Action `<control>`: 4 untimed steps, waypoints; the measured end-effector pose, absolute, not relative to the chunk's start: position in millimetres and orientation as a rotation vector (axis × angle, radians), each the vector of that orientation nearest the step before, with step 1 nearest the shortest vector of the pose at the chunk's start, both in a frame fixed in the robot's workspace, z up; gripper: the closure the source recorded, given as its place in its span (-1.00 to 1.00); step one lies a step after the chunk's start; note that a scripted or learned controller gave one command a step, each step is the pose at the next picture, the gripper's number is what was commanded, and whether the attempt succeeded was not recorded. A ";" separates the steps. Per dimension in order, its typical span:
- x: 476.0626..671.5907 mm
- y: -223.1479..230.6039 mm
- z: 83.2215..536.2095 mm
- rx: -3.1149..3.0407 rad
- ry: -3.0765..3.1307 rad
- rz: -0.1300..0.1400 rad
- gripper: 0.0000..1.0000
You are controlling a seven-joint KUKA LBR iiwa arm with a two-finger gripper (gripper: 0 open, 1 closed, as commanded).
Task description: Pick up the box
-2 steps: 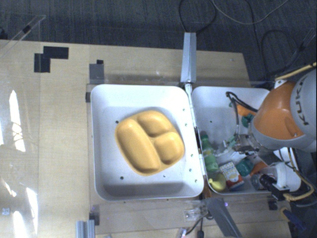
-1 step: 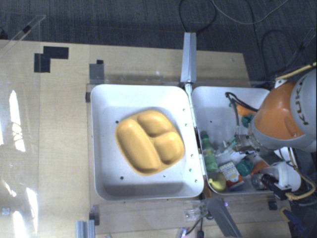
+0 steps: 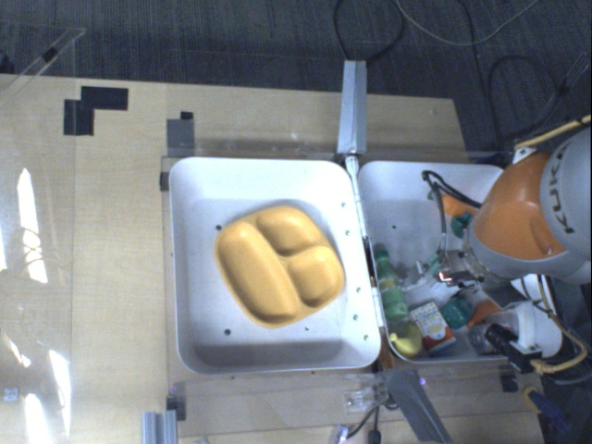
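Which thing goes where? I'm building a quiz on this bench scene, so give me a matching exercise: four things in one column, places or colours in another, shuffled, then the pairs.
Things:
1. bread-shaped yellow object
2. small box
3. orange band of the arm
4. banana-like yellow item

Places or colours:
A. above the right bin, on the arm's wrist
B. middle of the left bin
C. near front-left corner of the right bin
D. among the clutter in the right bin, white with a printed face

Pairs: 1-B, 2-D, 3-A, 4-C

yellow bread (image 3: pixel 278 265), white bin (image 3: pixel 190 211)
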State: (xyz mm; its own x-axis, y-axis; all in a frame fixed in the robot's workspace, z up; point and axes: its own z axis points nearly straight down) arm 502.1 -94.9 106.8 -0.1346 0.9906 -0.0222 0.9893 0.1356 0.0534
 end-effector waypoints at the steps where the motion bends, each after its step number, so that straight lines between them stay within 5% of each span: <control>1: 502.6 -95.9 106.8 2.039 2.325 0.044 -1.00; 3: 493.8 -95.9 116.7 2.155 2.259 0.020 -1.00; 4: 500.5 -94.5 107.0 1.954 2.394 0.030 -1.00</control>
State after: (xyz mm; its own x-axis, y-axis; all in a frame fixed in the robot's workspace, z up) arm 500.5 -94.5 107.0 -0.1998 0.9794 -0.0276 0.9784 0.2009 0.0476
